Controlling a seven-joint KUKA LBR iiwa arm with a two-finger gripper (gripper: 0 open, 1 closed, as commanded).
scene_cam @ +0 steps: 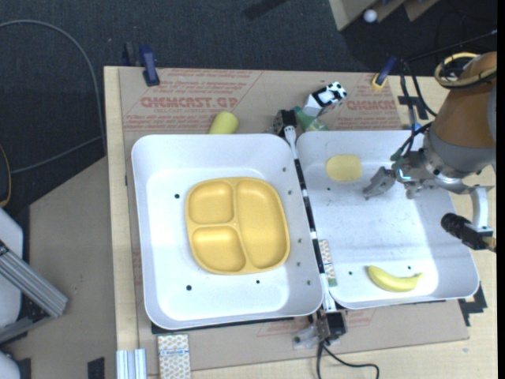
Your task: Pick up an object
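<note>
In the right bin (442,287), a pale yellow round object (344,167) lies near the far left corner and a yellow banana (393,278) lies near the front edge. My gripper (393,186) hangs over the bin's upper middle, just right of the round object and apart from it. Its two fingers (375,183) are spread open with nothing between them. The banana is well in front of the gripper.
The left bin (154,212) holds a yellow divided plate (237,224). Outside the bins, a yellow item (223,122) and a black-and-white object (327,95) sit on the cardboard behind them. Blue clamps (147,65) grip the board's far edge.
</note>
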